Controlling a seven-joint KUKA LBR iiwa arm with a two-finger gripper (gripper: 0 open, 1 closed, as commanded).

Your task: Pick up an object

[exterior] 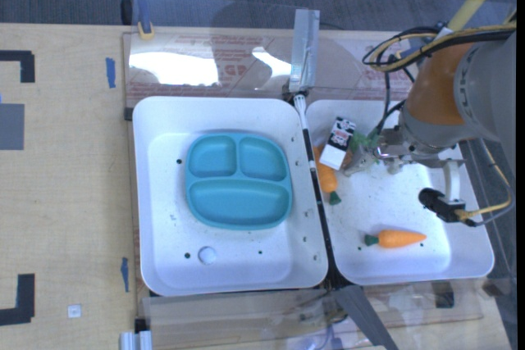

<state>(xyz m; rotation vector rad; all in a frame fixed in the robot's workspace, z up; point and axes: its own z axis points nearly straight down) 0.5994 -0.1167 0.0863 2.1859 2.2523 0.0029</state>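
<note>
In the right bin (467,262) a toy carrot (395,238) with a green tip lies near the front. A second orange piece (326,177) rests against the bin's left wall. A small black-and-white box (339,141) sits just behind it. My gripper (358,153) reaches in from the right and hovers low beside the box and the orange piece, at the bin's back left. The grey arm with its orange band (435,90) covers the bin's back right corner.
The left bin (152,201) holds a blue divided plate (239,179) and a small white round piece (207,256) near its front. A divider ridge (316,201) separates the bins. A black cable fitting (439,203) hangs over the right bin's right side. A clear panel (213,53) stands behind.
</note>
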